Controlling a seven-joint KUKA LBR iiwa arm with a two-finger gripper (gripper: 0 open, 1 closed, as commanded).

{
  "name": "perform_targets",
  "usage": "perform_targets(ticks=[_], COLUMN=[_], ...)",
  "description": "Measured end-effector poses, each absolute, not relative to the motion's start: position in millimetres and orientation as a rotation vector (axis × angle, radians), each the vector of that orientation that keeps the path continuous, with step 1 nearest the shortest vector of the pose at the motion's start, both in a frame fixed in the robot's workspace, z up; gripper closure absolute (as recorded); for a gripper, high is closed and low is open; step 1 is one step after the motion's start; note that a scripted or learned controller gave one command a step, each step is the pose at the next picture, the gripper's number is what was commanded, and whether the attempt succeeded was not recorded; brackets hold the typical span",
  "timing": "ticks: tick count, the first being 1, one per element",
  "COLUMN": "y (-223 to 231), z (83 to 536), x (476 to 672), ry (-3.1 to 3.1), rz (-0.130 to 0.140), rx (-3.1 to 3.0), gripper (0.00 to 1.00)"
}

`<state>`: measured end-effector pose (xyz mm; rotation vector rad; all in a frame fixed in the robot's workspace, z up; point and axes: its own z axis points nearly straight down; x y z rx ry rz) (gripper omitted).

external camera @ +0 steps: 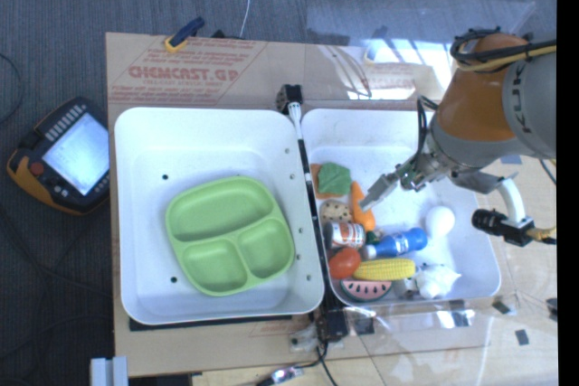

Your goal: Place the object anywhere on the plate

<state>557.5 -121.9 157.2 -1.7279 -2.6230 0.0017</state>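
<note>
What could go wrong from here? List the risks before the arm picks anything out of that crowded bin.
1. The toy food in the right white bin is packed tight: the orange carrot, the green leafy piece and the round cookie touch, so the gripper may well nudge or lift a neighbour too.
2. The green three-compartment plate sits in the left white bin, across the divider wall; a weak grasp could drop the object there.
</note>
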Motion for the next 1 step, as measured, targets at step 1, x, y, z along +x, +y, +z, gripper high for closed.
perform_targets(ticks=[1], y=[-121.9], z=[157.2], x=[557.5], ry=[-2.623], rz=[0.002], rx=[-1.728], gripper=[0.0])
